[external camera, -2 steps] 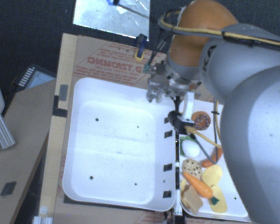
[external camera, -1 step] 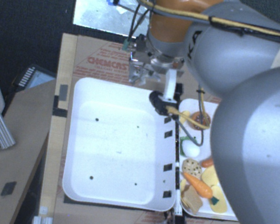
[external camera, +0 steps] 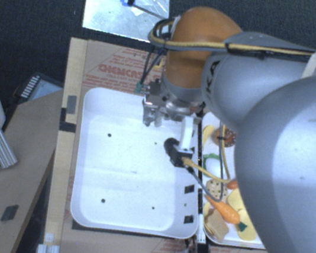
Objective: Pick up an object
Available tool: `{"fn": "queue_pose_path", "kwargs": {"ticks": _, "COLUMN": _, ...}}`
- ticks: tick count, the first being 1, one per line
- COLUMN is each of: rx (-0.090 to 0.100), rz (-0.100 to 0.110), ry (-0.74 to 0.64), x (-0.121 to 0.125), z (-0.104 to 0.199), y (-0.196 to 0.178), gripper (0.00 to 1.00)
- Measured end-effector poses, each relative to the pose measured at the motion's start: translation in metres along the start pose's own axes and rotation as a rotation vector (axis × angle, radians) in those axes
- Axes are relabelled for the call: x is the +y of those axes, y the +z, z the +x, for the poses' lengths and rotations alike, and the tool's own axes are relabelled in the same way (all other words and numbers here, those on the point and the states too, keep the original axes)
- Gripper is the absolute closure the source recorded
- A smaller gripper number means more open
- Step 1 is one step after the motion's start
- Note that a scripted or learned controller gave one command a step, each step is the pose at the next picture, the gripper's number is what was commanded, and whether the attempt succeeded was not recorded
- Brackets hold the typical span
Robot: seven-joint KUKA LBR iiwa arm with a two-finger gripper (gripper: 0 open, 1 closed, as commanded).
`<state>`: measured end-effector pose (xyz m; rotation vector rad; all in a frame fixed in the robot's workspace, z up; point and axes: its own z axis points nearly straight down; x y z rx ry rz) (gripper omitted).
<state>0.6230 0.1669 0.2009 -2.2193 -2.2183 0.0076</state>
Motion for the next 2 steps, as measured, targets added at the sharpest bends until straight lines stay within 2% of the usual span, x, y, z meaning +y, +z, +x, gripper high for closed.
{"fn": "queue_pose_path", "kwargs": {"ticks": 1, "rx": 0.002, "rz": -0.010, "ry": -0.005, "x": 0.034, "z": 0.010, "y": 0.005, "gripper": 1.00}}
{"fn": "queue_pose_path", "kwargs": {"ticks": 2, "rx": 0.000, "rz": -0.005, "ry": 0.002, "x": 0.041, "z": -0.037, "y": 0.042, "gripper": 1.00}}
